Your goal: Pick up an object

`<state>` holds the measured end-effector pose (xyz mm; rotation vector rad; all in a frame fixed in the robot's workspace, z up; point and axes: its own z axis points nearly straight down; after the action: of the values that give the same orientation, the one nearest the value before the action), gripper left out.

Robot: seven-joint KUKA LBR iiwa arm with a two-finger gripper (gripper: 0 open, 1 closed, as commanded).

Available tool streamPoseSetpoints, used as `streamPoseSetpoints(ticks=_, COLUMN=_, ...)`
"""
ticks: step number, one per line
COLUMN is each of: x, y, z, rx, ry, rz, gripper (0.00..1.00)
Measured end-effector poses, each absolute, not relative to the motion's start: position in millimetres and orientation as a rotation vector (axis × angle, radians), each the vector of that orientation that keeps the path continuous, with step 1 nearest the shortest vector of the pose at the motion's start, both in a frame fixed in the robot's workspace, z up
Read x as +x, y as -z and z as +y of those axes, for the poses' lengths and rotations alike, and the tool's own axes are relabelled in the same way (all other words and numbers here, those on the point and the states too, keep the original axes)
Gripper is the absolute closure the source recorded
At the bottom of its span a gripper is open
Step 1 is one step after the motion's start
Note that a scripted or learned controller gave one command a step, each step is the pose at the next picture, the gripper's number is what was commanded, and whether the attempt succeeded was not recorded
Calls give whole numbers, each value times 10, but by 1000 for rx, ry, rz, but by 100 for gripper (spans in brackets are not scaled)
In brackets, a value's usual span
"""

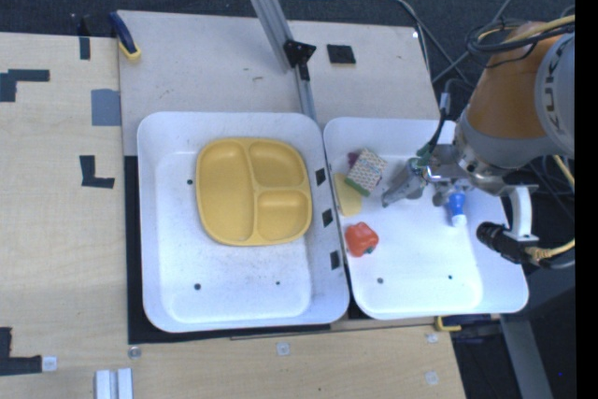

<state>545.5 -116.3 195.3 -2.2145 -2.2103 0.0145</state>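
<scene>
Camera view showed the jaws (404, 189) low in the right bin (420, 290) — slightly parted, gripping nothing. Beside them lay a checkered block (365, 169), a yellow piece (348, 199) and a red object (361, 238) — none lifted, so the pick remained undone.

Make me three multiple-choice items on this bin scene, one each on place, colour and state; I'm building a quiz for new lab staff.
1. Where does the yellow divided tray lie?
A. left bin
B. right bin
C. bare bench

2. What colour is the object nearest the right bin's front?
A. blue
B. red-orange
C. green

3. The gripper is:
A. over the left bin
B. over the right bin
C. outside both bins

Key: 1 A, the tray sits in the left bin; 2 B, it looks red-orange; 3 B, it hangs beside the checkered block.
</scene>
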Motion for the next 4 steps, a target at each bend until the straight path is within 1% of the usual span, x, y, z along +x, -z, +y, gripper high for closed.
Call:
streamPoseSetpoints(ticks=1, x=5485, y=-2025, z=-1162, rx=-2218, ry=-2, rz=-2221, gripper=0)
streamPoseSetpoints(ticks=2, x=5433, y=-1581, z=-1163, rx=-2217, ry=-7, rz=-2218, gripper=0)
streamPoseSetpoints(ticks=3, x=5455, y=-1031, z=-1254, rx=-2218, ry=-8, rz=-2217, gripper=0)
streamPoseSetpoints(ticks=4, x=5462, y=-860, z=-1257, rx=-2222, ry=-1, rz=-2223, gripper=0)
